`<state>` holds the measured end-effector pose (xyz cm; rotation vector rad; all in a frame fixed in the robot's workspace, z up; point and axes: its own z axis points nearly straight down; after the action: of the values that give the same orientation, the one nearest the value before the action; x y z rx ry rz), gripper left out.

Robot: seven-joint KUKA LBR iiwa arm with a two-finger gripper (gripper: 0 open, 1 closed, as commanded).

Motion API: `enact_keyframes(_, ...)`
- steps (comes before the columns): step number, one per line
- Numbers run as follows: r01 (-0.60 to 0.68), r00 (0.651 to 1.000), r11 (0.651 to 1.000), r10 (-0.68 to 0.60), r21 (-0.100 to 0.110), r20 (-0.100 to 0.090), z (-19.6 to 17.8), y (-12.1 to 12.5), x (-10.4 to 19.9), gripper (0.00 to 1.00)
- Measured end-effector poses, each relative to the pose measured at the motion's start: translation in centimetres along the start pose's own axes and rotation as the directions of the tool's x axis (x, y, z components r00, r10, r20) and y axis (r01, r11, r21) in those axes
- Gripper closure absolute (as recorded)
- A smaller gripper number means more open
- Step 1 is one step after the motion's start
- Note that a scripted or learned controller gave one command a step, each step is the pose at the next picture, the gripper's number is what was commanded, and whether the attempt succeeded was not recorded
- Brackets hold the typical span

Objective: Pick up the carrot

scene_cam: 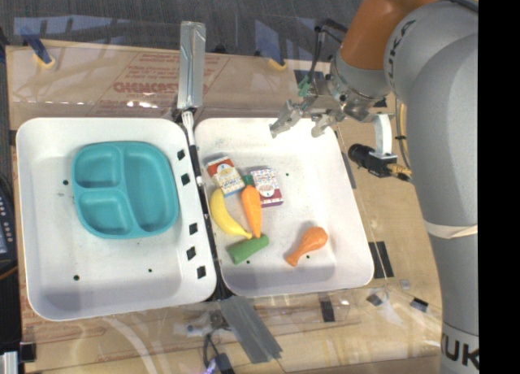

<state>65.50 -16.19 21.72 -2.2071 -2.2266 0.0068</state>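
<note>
Carrot (pixel 253 210) lying free, centre of frame, in right bin (pixel 349 202), between banana (pixel 223 214) and small carton (pixel 266 186). End effector (pixel 302 120) poised over bin's upper rim, fingers spread apart, gripping nothing, well apart from carrot. Green piece (pixel 247 248) just below; drumstick (pixel 306 245) lower right. Arm cut off at right edge. Teal plate (pixel 126 189) in left bin (pixel 41 226).

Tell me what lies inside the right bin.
The right bin holds a carrot, a banana, a green piece, a drumstick and two small cartons. The carrot's lower tip touches the green piece; whether anything is underneath them cannot be seen.
</note>
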Motion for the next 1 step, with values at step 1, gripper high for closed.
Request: enact_keyframes(1,0.161,0.987,0.987,-0.161,0.004,-0.001,9.72,-12.38,5.03,0.00)
